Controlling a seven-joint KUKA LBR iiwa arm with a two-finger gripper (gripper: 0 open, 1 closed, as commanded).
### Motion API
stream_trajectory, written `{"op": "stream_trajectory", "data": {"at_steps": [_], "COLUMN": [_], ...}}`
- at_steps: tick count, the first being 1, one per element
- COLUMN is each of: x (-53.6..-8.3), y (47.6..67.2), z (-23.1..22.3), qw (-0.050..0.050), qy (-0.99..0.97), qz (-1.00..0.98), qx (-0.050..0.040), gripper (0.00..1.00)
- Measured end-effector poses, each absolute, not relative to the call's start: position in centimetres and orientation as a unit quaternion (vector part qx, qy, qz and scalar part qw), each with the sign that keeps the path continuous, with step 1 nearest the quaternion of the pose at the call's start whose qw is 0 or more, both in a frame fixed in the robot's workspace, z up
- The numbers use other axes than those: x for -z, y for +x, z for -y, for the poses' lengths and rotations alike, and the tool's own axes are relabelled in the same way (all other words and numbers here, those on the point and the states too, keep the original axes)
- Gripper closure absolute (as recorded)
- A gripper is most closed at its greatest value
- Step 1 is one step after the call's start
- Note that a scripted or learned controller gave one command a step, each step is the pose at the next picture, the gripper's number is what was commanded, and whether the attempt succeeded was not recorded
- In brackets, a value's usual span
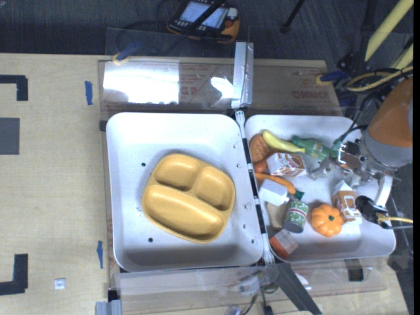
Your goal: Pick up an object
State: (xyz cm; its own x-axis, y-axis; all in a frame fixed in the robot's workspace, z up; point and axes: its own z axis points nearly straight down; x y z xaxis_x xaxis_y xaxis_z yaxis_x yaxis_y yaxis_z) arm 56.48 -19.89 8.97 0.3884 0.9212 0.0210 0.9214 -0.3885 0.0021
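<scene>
The right bin point(367, 241) holds several small items. A yellow banana point(279, 143) lies at the back, beside a green bottle point(310, 147) and a brown-and-white carton point(286, 165). An orange carrot point(275, 182), a small jar with a green lid point(296, 215), an orange pumpkin point(326, 220) and a small printed box point(346, 202) lie nearer the front. My gripper point(351, 164) hangs low over the right part of this bin, just right of the green bottle and above the small box. The arm's grey wrist point(384, 151) hides part of it.
The left bin point(125, 136) holds a large yellow divided tray point(188, 195). A red-capped item point(283, 243) lies at the right bin's front left corner. A metal divider point(252, 176) separates the bins. A clear panel point(170, 81) stands behind the left bin.
</scene>
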Motion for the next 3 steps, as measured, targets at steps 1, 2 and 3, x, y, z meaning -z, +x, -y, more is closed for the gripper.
{"op": "stream_trajectory", "data": {"at_steps": [1, 2, 3], "x": [-8.9, -8.9, -9.8], "y": [53.3, 49.8, 49.8], "z": [19.5, 19.3, 19.6], "qw": [0.002, 0.0, -0.003], "qy": [-0.841, -0.829, -0.83], "qz": [0.54, 0.56, 0.558], "qx": [0.0071, 0.0064, 0.0054], "gripper": [0.0, 0.0, 1.0]}}
